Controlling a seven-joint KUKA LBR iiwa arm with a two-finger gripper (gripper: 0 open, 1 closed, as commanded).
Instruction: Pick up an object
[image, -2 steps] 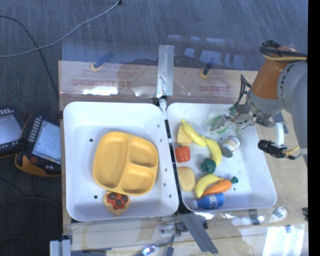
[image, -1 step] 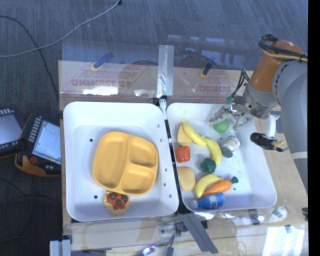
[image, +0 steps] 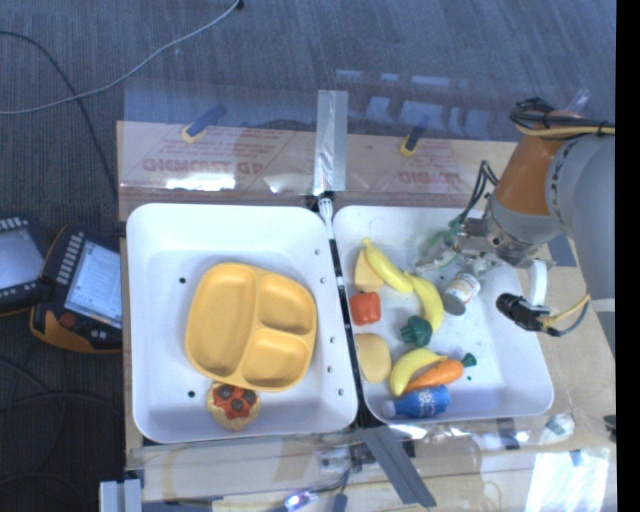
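Toys crowd the right-hand shallow white bin (image: 520, 395): a long yellow plastic banana (image: 385, 270), a second curved yellow banana (image: 430, 300), a small red plastic pepper (image: 365, 308), a dark green toy vegetable (image: 416, 329), a pale tan potato-shaped piece (image: 373, 356), a yellow lemon-like piece (image: 410, 366), an orange plastic carrot (image: 436, 374) and a blue rounded bottle (image: 422, 402). Any of these would serve the task.

Taking the curved banana as landmark, the two-finger gripper (image: 462, 287) hangs just to its right, over the upper middle of that bin, and none of the toys sits between its jaws. Whether the jaws are spread or closed I cannot tell.

My reading is that the step in hand is the approach, with no grasp made yet. The next move calls for choosing one toy, centring over it and descending squarely; the tight packing left of the banana could make a clean grip hard.

The left-hand white bin (image: 160, 300), well left of the banana, carries a yellow three-compartment plate (image: 252, 325) and a small round pizza-like toy (image: 233, 403).
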